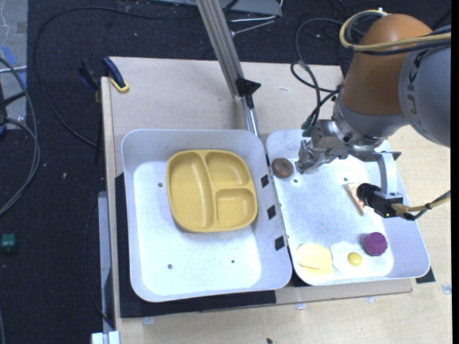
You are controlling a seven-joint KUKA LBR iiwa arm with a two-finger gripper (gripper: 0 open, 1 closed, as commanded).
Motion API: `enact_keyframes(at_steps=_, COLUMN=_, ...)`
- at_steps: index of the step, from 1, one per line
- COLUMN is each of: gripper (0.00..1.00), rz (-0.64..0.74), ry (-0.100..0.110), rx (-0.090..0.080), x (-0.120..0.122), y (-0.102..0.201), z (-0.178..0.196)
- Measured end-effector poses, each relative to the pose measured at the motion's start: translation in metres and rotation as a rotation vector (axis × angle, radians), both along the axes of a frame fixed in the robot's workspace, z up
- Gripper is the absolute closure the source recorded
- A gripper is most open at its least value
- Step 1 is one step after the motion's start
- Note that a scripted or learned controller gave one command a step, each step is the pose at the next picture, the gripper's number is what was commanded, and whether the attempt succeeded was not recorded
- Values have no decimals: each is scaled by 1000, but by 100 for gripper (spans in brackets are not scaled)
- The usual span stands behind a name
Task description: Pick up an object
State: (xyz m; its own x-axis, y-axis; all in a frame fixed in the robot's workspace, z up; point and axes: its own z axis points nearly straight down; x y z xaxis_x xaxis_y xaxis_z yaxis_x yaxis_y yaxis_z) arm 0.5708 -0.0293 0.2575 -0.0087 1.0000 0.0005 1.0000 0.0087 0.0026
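Observation:
My gripper (306, 160) hangs low over the far left part of the right bin (315, 213), under the grey and orange arm. Just to its left a small brown round object (282, 167) lies by the bin's left wall, beside the gripper rather than in it. A pinkish-orange strip (353, 196) lies in the middle right of the bin. Along the near edge sit a pale yellow piece (313, 257), a white piece with a yellow centre (352, 258) and a purple lump (374, 244).
The left bin (150, 264) holds a yellow divided plate (212, 190). A metal pole (222, 41) slants up from between the bins at the back. Bare bin floor shows between the gripper and the near objects.

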Motion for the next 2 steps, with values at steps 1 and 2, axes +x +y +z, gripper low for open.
enact_keyframes(at_steps=1, gripper=100, rz=0, ry=0, rx=1, x=16, y=53, z=4)
enact_keyframes(at_steps=2, gripper=100, rz=-1, ry=1, rx=0, x=25, y=98, z=2)
